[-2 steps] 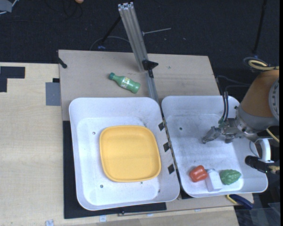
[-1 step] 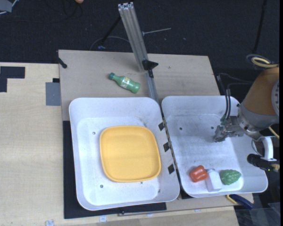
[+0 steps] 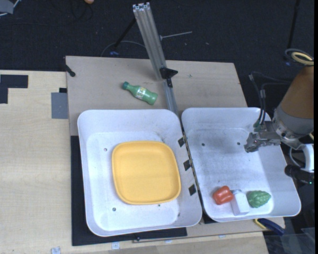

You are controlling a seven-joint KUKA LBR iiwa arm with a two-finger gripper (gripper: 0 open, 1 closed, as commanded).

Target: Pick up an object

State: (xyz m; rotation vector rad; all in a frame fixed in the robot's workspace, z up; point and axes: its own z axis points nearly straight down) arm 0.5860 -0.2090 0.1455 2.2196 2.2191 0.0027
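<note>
End effector (image 3: 253,142) over right bin (image 3: 222,120), finger state unclear, holds nothing. Red object (image 3: 222,195) and green object (image 3: 258,198) crowd the near wall; risk: wall blocks grasp.

This was a robotics lab. Two white bins (image 3: 95,136) sat on a plywood table (image 3: 206,83) over dark carpet. An aluminium rail (image 3: 151,36) and loose cables (image 3: 294,15) stood behind.

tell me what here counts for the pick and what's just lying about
For the pick: gripper, red object, green object, white block, right bin.

Lying about: yellow plate in the left bin, green bottle, metal rail.
</note>
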